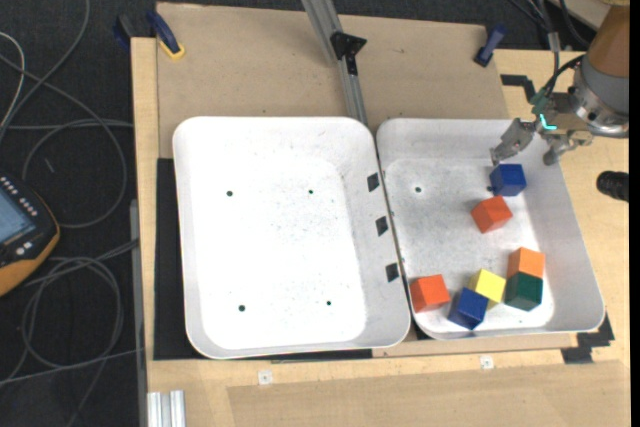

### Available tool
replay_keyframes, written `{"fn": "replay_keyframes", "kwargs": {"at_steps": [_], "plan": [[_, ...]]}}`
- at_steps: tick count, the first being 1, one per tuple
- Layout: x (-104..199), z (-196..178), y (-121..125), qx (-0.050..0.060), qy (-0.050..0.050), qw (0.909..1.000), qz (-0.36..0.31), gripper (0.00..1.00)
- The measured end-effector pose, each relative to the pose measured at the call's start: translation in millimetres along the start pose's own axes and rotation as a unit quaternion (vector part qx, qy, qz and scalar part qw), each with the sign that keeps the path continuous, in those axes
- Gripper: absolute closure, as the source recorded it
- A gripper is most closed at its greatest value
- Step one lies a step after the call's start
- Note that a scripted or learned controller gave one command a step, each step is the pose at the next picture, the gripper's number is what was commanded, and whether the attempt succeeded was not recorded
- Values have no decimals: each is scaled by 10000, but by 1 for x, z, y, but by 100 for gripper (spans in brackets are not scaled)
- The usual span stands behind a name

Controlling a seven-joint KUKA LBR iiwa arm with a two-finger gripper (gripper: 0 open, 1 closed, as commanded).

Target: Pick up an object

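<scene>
The claw (532, 143) hangs spread and holding nothing just above the blue cube (509, 178) — the red cube (491, 213) sits just below that cube, so an off-centre descent could nudge the blue cube aside — fingers closing on air

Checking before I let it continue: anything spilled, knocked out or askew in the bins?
Nothing stands out. All the cubes lie inside the right bin: a blue cube under the open claw, a red cube below it, the rest clustered at the near edge.
</scene>
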State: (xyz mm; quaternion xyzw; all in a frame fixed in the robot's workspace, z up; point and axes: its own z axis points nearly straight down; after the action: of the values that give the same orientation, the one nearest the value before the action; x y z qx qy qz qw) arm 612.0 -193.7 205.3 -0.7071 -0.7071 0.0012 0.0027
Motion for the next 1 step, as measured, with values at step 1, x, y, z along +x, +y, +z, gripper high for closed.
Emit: {"fn": "replay_keyframes", "kwargs": {"at_steps": [1], "plan": [[0, -3, 1, -23, -9, 10000, -9, 0]]}}
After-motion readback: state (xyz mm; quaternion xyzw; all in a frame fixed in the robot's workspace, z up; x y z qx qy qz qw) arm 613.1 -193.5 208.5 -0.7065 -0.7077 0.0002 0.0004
